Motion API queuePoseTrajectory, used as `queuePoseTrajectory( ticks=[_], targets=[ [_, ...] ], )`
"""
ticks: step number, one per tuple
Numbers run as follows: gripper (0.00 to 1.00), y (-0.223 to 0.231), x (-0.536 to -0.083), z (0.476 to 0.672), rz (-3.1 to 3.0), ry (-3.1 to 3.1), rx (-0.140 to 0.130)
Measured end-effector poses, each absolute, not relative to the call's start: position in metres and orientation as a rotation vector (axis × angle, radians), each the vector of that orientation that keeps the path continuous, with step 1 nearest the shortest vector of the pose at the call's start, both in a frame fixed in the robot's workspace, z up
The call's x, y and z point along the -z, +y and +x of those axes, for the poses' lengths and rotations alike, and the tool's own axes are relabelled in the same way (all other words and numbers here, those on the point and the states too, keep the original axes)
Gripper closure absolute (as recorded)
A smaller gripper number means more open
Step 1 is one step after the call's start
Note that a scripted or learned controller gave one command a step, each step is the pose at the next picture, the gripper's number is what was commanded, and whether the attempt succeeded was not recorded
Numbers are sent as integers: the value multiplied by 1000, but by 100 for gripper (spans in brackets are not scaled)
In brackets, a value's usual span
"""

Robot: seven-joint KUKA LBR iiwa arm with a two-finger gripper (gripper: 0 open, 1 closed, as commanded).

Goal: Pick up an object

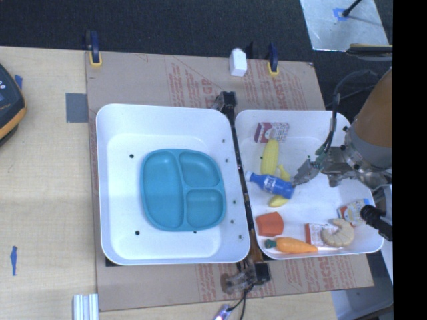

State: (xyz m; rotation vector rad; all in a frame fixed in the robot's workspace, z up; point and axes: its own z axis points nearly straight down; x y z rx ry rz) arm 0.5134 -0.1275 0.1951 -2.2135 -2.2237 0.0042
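Reaching in from the right, the gripper (308, 171) hovers open and empty over the right bin (303, 119). Just beside it lie a blue bottle (272, 183) and banana (269, 157).

A blue three-compartment plastic plate (183, 189) takes up the middle of the left white bin (113, 245), leaving only a bare margin of floor around it. At right of frame, the right white bin (300, 122) is crowded. A yellow toy banana (269, 157) and a blue plastic bottle (272, 184) lie touching in the upper centre, a red-and-white carton (271, 132) above them. An orange-red block (269, 223) and an orange toy carrot (295, 246) fill the lower left corner, beside a pale pastry-shaped toy (341, 233) on small packets along the lower edge. The grey gripper (308, 170) and its arm reach in across the right rim. Open floor remains in the bin's centre, between bottle and pastry toy.
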Motion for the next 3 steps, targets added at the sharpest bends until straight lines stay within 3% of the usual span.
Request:
queuePoseTrajectory(
  ticks=[1, 2, 3],
  targets=[
    [0, -96, -151, 549, -2211, -2226, -6],
    [0, -96, -91, 603, -2213, -2226, -6],
    [100, -97, -102, 603, -2210, -2228, -7]
  ],
)
